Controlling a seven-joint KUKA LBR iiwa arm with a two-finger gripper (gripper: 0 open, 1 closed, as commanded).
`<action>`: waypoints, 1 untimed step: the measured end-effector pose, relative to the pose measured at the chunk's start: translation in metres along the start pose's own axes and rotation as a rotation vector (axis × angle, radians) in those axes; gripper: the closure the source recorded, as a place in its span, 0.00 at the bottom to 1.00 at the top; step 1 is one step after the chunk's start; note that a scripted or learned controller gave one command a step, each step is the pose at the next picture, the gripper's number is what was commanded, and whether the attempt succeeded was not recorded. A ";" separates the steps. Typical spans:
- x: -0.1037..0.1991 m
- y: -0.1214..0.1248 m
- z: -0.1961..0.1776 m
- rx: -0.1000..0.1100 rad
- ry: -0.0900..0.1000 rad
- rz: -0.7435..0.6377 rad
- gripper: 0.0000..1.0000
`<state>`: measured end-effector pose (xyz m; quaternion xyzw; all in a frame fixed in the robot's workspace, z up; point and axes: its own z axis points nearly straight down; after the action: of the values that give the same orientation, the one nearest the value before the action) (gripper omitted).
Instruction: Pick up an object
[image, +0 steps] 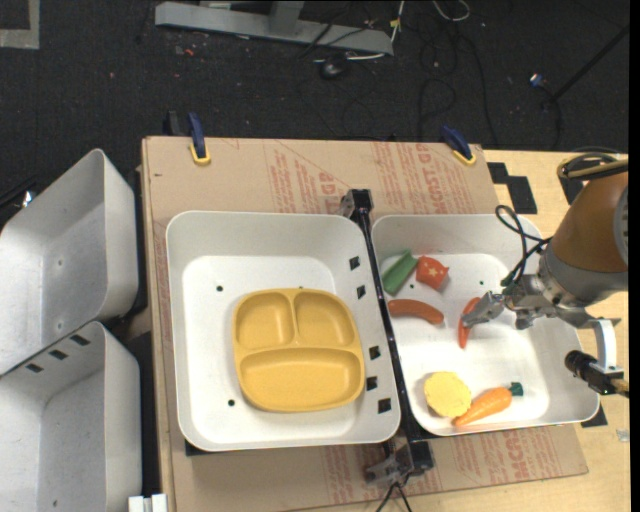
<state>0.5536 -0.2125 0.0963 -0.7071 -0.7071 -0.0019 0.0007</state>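
The right bin (560, 400) holds several toy foods. A green pepper (398, 270) and a red tomato (431, 271) lie at its back. A brown sausage (415, 311) lies in the middle, with a slim red chili (466, 324) just right of it. At the front are a yellow round piece (447, 393) and an orange carrot (483, 404). My gripper (487, 308) reaches in from the right, low over the bin, and its tip is at the upper end of the red chili. Whether it touches the chili is unclear.
The left bin (190, 300) holds a yellow divided plate (298, 350). A black divider (380, 310) runs between the bins. The arm's orange band (598, 235) hangs over the right bin's right rim. Grey bins (60, 300) stand at far left.
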 end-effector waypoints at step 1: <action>0.000 0.001 -0.010 -0.007 -0.005 -0.001 1.00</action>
<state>0.5545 -0.2129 0.1065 -0.7068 -0.7074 -0.0026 -0.0035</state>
